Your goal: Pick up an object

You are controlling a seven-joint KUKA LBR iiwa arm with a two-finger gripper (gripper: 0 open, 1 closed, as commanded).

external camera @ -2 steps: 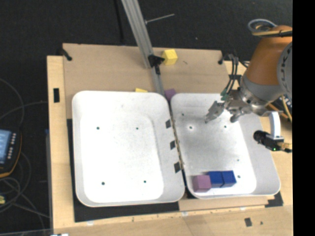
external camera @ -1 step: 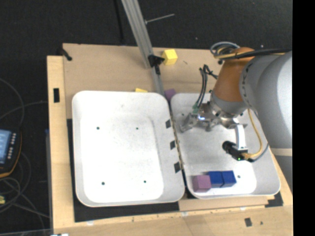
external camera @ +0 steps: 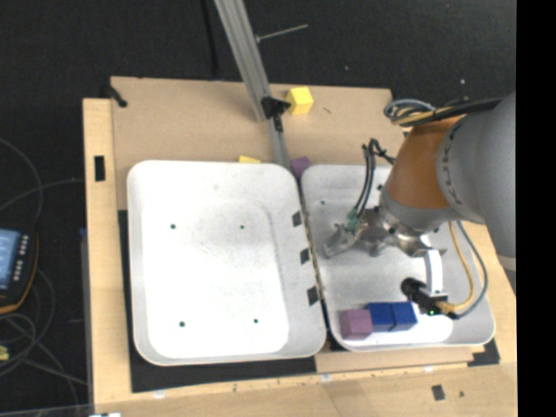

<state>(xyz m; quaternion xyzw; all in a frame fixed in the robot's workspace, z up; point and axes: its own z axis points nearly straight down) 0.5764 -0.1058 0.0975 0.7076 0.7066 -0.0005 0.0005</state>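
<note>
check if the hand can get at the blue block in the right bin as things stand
Probably yes. The hand is low in the right bin, and the blue block lies uncovered by the near wall, though the purple block touches its side.

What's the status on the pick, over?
Pincer low in right bin, nothing seen held. Blue block and purple block at front wall, clear of it.
</note>
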